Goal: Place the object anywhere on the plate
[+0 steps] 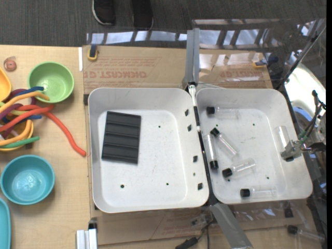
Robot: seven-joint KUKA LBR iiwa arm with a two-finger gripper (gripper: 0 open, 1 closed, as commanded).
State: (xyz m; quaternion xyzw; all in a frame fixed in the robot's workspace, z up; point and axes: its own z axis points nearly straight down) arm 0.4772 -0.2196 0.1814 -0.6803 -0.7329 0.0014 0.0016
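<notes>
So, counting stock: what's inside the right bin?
The right bin holds several clear tubes with black caps, lying loose. Its right rim is partly hidden by the gripper.

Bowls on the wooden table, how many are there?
2 whole bowls: a green bowl at the back and a blue bowl nearer the front. More dishes are cut off at the left edge, so others may be hidden.

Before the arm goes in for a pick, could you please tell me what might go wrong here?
1. The clear tubes in the right bin are transparent against white, so a grasp could easily miss.
2. Several lie close together, one tight along the bin's left wall, leaving little room for fingers.
3. Round tubes may roll off the black ridged plate in the left bin if released along its grooves' slope.
</notes>
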